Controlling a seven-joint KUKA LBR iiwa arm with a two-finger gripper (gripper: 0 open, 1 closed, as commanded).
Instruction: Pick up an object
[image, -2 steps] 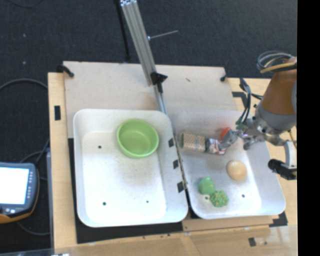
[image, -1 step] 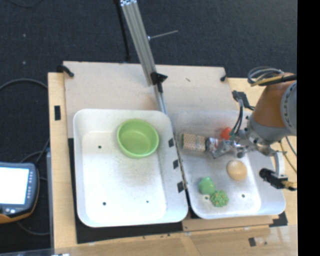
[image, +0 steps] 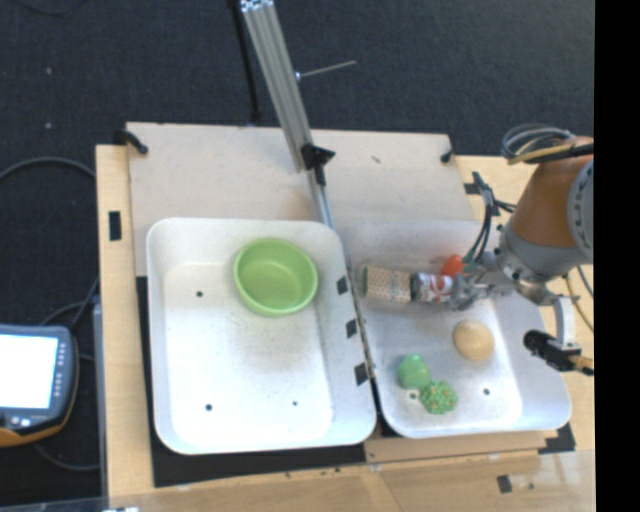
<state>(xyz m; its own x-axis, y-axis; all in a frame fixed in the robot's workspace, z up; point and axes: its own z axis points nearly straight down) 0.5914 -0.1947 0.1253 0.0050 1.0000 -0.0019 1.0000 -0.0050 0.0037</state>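
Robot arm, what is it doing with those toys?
The arm reaches in from the right, trying to pick something up. Its gripper is low in the right bin, at the end of a bottle lying on its side. I cannot tell if it has hold of it. A tan ball and two green toys lie nearby. A green bowl sits in the left bin.

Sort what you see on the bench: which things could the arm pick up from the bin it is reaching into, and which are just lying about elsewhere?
Within the job, in the right bin by the gripper:
- bottle, lying on its side
- tan ball
- smooth green lump
- bumpy green ball

Lying about:
- green bowl in the left bin
- handheld screen off the bench
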